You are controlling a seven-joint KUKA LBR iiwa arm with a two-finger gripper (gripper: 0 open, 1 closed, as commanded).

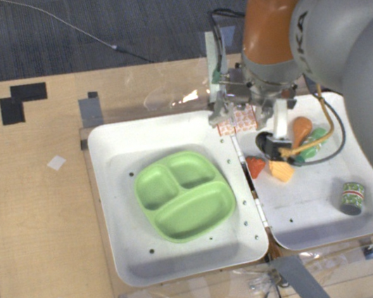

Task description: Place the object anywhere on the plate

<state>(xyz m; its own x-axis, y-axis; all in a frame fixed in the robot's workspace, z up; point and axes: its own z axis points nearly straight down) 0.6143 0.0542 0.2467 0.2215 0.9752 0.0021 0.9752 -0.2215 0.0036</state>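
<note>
Accordingly, found the green divided plate (184,195) lying flat near the middle of the left bin (112,215), set slightly askew to its edges, all three compartments bare. Judged this placing to leave a broad, open target reachable from above.

Located the gripper (237,111) at the far edge of the bins, over the seam where the two meet, hanging below the orange band (271,23) of the arm. Could not tell how far open it stood, nor whether it had hold of anything. Observed a small red-and-white patterned item (238,125) directly beneath it, touching or nearly so. Took this to be the object of the task, though not with certainty. If so, judged it lifted or about to be lifted at the far left corner of the right bin (314,225), near the plate but not yet over it.

Recorded the remaining articles in the right bin: a red piece (255,166) against its left edge, a yellow wedge (282,170) just beside that, an orange carrot-like piece (300,129) and a green piece (317,137) toward the far edge, and a small can (352,197) near the right front corner. Judged the cluster's position close under the wrist to be a snagging risk.
</note>
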